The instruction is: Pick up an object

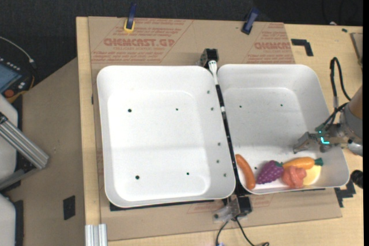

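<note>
Poised at the right edge of the right-hand shallow white plastic bin, the two-finger metal pincer is seen with fingers apart and nothing between them. Just below, an orange plastic carrot is found; a straight descent is advised.

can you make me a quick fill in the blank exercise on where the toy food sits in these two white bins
1. All the toy food lies in the ______ shallow white plastic bin, along its near wall.
2. The purple toy grape bunch lies between the orange sausage-shaped toy and the ______ lumpy toy.
3. The orange toy carrot has a ______ tip.
4. The gripper hovers nearest the ______.

Missing words: right; red; green; carrot
</note>
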`<state>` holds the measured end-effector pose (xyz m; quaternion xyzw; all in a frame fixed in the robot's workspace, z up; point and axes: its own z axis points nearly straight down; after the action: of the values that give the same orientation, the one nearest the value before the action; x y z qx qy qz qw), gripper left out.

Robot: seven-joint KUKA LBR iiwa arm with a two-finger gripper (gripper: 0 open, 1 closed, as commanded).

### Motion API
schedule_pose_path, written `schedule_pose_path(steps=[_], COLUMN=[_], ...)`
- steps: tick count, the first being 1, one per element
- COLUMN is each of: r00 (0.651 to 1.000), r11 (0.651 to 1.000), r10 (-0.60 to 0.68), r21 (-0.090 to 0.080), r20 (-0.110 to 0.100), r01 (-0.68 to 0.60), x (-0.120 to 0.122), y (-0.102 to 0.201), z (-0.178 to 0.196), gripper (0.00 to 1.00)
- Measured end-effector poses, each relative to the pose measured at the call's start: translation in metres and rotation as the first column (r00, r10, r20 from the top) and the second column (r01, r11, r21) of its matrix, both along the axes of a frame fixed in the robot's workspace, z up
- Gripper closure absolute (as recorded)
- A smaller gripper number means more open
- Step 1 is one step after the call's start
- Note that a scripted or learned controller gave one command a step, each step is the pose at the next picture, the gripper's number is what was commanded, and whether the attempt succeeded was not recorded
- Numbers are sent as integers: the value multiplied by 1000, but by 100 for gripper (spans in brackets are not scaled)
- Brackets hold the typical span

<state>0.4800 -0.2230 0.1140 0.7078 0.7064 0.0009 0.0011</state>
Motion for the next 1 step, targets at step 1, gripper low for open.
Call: schedule_pose_path(steps=[1], r00=[1000], r11=[1000], r10=[-1], r21=[-2], r20=[3], r01=[1], x=[0], y=[0], z=[10], gripper=[100])
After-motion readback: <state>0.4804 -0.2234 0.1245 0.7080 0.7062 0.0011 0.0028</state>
